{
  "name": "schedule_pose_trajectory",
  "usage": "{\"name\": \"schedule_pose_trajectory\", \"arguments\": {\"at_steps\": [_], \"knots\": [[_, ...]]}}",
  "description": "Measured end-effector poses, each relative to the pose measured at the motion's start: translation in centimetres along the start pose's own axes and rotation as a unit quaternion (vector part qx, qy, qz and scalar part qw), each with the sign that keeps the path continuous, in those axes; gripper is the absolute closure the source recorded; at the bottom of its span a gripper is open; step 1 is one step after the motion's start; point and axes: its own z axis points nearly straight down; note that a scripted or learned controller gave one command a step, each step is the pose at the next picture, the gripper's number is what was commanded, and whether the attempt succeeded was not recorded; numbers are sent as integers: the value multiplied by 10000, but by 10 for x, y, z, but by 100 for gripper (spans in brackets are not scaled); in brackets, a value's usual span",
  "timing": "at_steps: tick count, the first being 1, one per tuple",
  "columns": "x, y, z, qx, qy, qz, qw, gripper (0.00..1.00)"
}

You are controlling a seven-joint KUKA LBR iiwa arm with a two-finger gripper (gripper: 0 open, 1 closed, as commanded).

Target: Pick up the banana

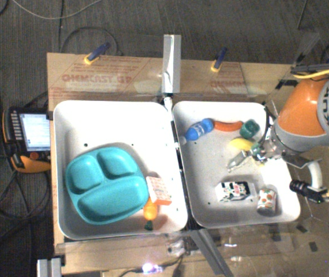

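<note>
Dark carpet (222,27), loose cables; brown cardboard tabletop (112,77) carries two white bins. End effector (246,158), fingers parted, holding nothing, beside small yellow banana (240,144).

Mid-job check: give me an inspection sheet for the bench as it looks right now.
Surface: two white bins side by side, left bin and right bin, on a cardboard-covered bench.
Job's things: banana in the right bin's upper right part, lying on the floor.
Clutter, right bin: blue bottle, orange carrot-like item, green item, black-and-white packet, small can.
Clutter, left bin: teal divided tray, small card, orange item.
Gripper: gripper low in the right bin, just below the banana; grasp not confirmed.
Cables: loose cables on the floor; yellow cable by the arm.
Surroundings: handheld pendant left of the bench.
</note>
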Motion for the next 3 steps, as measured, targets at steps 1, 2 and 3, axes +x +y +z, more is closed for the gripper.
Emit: {"name": "schedule_pose_trajectory", "arguments": {"at_steps": [1, 2, 3], "knots": [[-28, 79, 7, -28, 46, -94, 9999, 0], [-31, 80, -3, -68, -17, -94, 9999, 100], [-30, 80, -3, -64, -9, -94, 9999, 0]]}}
